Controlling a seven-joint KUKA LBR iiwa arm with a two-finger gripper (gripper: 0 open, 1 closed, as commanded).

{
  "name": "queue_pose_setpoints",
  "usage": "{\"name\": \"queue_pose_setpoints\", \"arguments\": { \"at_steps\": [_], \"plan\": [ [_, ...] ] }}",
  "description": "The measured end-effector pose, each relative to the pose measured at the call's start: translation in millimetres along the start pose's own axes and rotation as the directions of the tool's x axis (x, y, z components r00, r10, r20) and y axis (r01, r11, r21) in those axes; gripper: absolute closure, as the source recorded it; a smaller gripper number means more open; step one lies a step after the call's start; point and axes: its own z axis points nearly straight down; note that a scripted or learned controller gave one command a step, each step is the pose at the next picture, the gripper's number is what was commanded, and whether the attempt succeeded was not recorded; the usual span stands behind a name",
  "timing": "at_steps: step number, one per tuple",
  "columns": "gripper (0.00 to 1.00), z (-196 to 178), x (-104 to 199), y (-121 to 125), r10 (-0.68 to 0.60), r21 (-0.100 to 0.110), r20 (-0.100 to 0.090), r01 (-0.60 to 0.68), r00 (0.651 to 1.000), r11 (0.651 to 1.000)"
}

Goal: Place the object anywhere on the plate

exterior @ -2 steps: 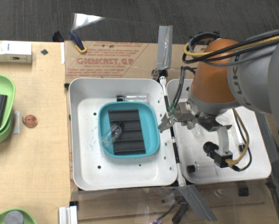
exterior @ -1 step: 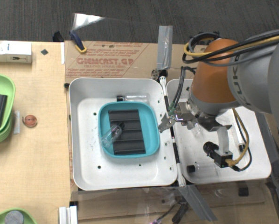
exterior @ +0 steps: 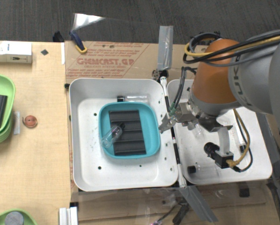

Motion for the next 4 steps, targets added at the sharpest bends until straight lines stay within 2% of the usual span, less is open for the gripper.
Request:
{"name": "queue_pose_setpoints", "arguments": {
  "at_steps": [4],
  "plan": [
    [0.00,0.0,0.0,0.0,0.000,0.000,0.000,0.000,1.000,1.000]
  ]
}}
